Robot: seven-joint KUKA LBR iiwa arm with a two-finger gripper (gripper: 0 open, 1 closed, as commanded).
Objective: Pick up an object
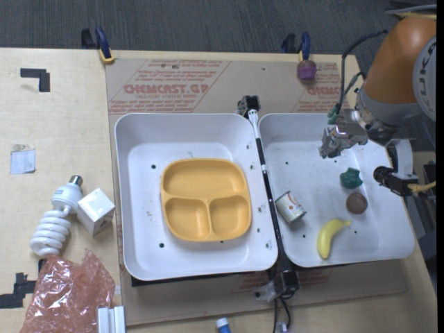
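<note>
My left bin (pixel 132 186) holds a yellow divided tray (pixel 206 200). In my right bin (pixel 388 245) lie a banana (pixel 330 236), can (pixel 290 207), green toy (pixel 351 178) and brown ball (pixel 356 202). My tool (pixel 333 146) hovers above, grip unreadable.

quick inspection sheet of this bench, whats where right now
surface: left bin holds a yellow divided tray; right bin beside it, touching
job's things: banana, small can on its side, green object, brown ball, all in right bin
clutter: spiral bulb, white box, pink plastic wrap left of the bins
grippers: gripper over right bin's upper part, holding nothing visible
cables: black cable along the arm
surroundings: blue clamps on board's far edge
</note>
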